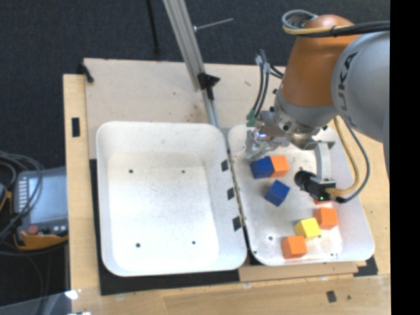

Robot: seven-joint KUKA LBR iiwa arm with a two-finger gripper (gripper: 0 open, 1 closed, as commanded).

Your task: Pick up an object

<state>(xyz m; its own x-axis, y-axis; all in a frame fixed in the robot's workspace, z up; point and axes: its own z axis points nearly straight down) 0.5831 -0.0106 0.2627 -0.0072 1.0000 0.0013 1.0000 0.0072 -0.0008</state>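
Dark carpet surrounds a pale wooden bench that carries two shallow white bins side by side, with a slanted aluminium mast rising behind them. Reaching in from the right, the gripper hangs low over the far corner of the right bin, under the arm's orange band; whether it is open or closed cannot be made out, and no block shows in its grasp. Just beside it lie a blue cube and an orange cube, touching each other, which looks the likeliest target. Because the pair sit pressed together, a clean pick probably wants the descent centred on one cube and the closing direction kept off the neighbour, lest both get nudged. Further out in the same bin rest a second blue cube, an orange block touching a yellow cube, and another orange cube near the front rim. To the left, the left bin holds no blocks, only scuffs.
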